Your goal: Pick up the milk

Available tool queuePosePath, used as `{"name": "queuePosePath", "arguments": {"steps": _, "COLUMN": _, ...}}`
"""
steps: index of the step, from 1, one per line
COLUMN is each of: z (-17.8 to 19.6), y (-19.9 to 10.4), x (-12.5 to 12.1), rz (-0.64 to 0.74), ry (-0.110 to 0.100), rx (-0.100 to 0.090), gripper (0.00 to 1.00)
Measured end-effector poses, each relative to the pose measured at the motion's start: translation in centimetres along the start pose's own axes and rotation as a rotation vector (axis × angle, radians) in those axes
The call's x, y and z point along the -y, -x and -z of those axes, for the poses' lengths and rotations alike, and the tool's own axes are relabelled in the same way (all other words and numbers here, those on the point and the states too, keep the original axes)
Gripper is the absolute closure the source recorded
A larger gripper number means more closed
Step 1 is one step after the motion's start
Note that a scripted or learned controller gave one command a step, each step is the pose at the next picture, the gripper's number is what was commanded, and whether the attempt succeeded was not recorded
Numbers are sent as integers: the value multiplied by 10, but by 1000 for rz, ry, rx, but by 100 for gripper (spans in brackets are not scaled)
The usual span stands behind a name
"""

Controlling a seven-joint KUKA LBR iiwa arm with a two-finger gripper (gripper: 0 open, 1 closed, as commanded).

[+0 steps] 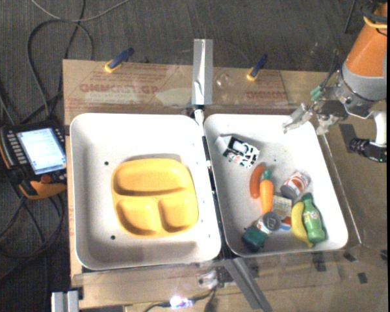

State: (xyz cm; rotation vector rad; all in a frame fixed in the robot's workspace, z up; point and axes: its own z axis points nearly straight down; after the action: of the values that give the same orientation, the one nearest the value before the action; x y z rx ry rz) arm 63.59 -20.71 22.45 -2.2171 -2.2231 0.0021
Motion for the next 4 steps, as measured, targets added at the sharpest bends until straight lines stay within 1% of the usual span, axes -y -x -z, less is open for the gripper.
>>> {"name": "queuePosePath", "arguments": {"steps": 1, "z": -91, "y": -90, "x": -33, "rz": -214, "ry": 0, "rx": 1, "gripper": 0}}
{"name": "queuePosePath", "arguments": {"steps": 2, "z": -110, "y": -97, "x": -23, "rz": -154, "ry": 44, "rx": 4, "gripper": 0}}
{"name": "queuePosePath", "arguments": {"steps": 3, "z": -114, "y": -99, "x": 13, "rz": -146, "ry": 62, "rx": 1, "gripper": 0}}
{"name": "queuePosePath", "arguments": {"steps": 4, "z": -114, "y": -96, "x": 39, "rz": -112, "ry": 65, "rx": 4, "gripper": 0}}
